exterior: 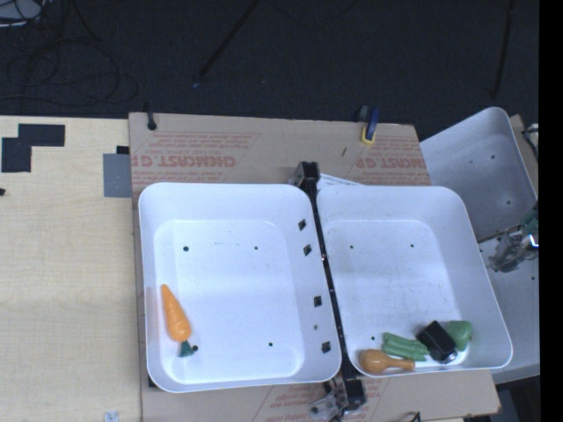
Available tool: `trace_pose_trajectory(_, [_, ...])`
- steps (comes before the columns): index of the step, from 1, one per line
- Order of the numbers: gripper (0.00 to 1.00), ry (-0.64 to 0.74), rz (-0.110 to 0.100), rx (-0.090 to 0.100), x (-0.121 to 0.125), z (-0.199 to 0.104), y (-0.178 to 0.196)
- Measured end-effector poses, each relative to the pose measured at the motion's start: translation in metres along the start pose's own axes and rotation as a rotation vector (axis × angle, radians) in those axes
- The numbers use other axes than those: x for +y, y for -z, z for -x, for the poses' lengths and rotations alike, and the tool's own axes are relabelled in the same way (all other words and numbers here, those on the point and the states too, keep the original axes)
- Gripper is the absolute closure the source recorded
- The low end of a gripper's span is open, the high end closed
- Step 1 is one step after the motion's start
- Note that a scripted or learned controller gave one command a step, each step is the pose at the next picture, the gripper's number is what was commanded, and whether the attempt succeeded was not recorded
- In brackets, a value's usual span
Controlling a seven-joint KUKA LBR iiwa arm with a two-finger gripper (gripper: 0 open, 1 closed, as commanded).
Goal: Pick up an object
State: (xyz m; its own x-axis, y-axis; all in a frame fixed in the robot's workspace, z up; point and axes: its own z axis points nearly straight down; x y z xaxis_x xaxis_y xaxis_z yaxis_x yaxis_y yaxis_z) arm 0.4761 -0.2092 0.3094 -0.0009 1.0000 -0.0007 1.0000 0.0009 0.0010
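An orange toy carrot (174, 313) with a small green top lies near the front left wall of the left bin (220, 202). In the front right corner of the right bin (396, 202) several things are bunched together: a green pod (405, 346), a black block (437, 340), a rounded green piece (460, 331) behind the block, and a yellow-orange gourd shape (385, 361) against the front wall. The black block lies partly over the green pieces.
Both bins rest on a cardboard sheet (264, 152) on the wooden bench (62, 280). A row of black clips (318, 275) runs along the seam between the bins. A tilted grey metal plate (475, 161) stands at the right, and a blue and yellow clamp (369, 124) at the back.
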Motion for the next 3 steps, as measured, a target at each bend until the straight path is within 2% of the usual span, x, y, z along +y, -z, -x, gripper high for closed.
trace_pose_trajectory(1, [1.0,0.001,-0.006,0.003,0.017,-0.024,-0.036])
trace_pose_trajectory(2, [1.0,-0.004,-0.004,0.001,-0.001,0.006,-0.032])
trace_pose_trajectory(3, [1.0,0.0,-0.001,0.001,0.0,-0.004,-0.017])
